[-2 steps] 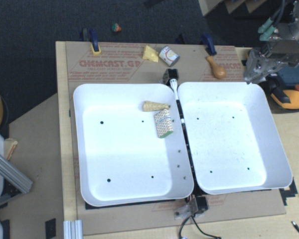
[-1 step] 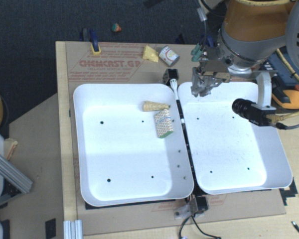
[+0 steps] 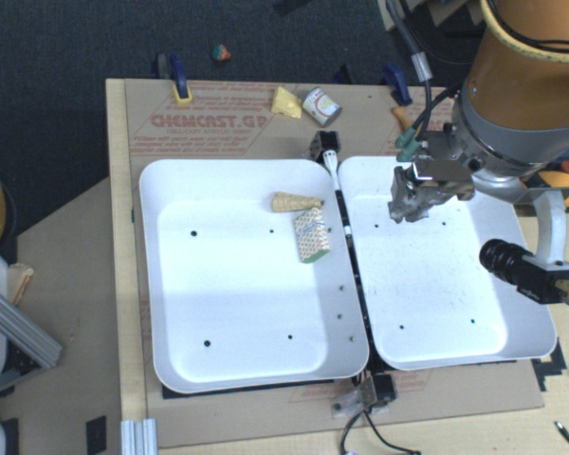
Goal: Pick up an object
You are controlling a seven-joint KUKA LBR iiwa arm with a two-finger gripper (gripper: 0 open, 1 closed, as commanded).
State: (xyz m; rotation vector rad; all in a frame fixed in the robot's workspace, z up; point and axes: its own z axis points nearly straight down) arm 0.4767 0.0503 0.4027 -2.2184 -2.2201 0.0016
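Note:
In the left bin (image 3: 237,358) two objects lie near the upper right corner. One is a tan cone-shaped piece (image 3: 295,203); just below it sits a patterned green and white pouch (image 3: 311,233). My gripper (image 3: 408,209) hangs over the upper left part of the right bin (image 3: 455,335), well to the right of both objects and across the divider. Nothing shows between the gripper's tips.
On the brown board behind the bins lie a yellow wedge (image 3: 286,103) and a small white box (image 3: 321,107). A black brush-like tool (image 3: 327,150) rests at the top of the gap between the bins. Blue clamps (image 3: 178,74) hold the board's back edge.

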